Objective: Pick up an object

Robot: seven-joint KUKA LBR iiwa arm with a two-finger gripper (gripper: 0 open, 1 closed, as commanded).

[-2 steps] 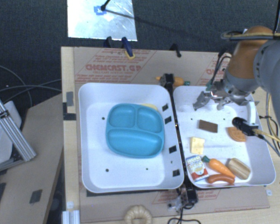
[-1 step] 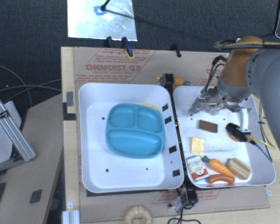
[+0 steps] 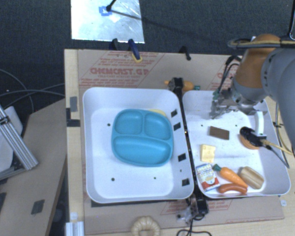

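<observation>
Beige ring (image 3: 146, 226) sits at the near edge of the desk (image 3: 71, 156), outside the bins.

Right bin (image 3: 199, 114), near end:
- red sausage (image 3: 231, 188) along the front wall
- orange carrot (image 3: 230, 174) just behind it, touching
- tan bread roll (image 3: 251, 177) beside the carrot, on the arm's side
- small red-white-blue packet (image 3: 206, 175) on the other side, by the wall next to the left bin; its print is too small to read

Further in: a yellow cheese piece (image 3: 208, 153), then a flat brown block (image 3: 219, 132) lying alone on bare bin floor. A round orange-brown disc (image 3: 244, 143) is near the block, partly covered.

Left bin (image 3: 96, 132): blue three-section plate (image 3: 141, 136), face up. A pale yellow thing (image 3: 160, 112) pokes out behind its far rim.

Pincer (image 3: 217, 109) is over the far part of the right bin, just beyond the brown block. Wide or narrow: can't tell from this angle. Every object lies on a bin floor.

Brown cardboard (image 3: 196, 65) lies under both bins. Red print on its far side reads "CHEMCAST GP". More red print runs along the other edges, partly hidden.

Far edge: a blue-handled clamp (image 3: 134, 50). Beyond it, a shiny foil sheet (image 3: 107, 14) lies on dark carpet.
</observation>
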